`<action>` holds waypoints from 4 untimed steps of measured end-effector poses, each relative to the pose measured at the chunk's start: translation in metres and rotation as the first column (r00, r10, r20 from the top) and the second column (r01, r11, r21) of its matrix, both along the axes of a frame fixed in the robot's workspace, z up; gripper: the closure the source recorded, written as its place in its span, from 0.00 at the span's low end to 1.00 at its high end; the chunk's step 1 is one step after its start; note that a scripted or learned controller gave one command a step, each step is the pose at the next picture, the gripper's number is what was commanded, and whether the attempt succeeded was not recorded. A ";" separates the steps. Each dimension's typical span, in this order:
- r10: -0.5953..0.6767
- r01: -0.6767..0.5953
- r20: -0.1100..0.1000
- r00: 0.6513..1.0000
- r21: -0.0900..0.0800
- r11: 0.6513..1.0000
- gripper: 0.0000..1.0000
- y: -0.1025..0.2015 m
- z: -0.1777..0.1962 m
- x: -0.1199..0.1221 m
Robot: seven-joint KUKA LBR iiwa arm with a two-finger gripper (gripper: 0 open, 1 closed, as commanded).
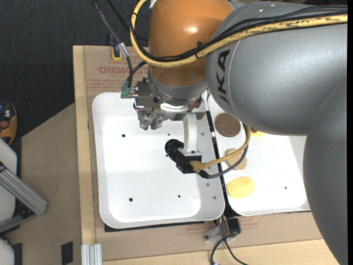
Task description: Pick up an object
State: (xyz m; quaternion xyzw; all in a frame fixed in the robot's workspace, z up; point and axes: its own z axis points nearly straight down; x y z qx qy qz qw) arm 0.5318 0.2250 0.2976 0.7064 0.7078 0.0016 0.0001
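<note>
My gripper, open or closed I cannot tell, hangs over bare floor in the left bin at upper centre, while the brown disc and yellow piece lie right of centre in the right bin, so descending here likely grabs nothing.

One fixed camera, mounted above the bench, looking down at a slant. Left bin sits mid-frame; right bin is partly behind my arm, which enters from frame right, looming close to the lens.
</note>
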 end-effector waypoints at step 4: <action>0.000 0.000 0.015 1.000 0.007 1.000 1.00 0.000 0.166 -0.052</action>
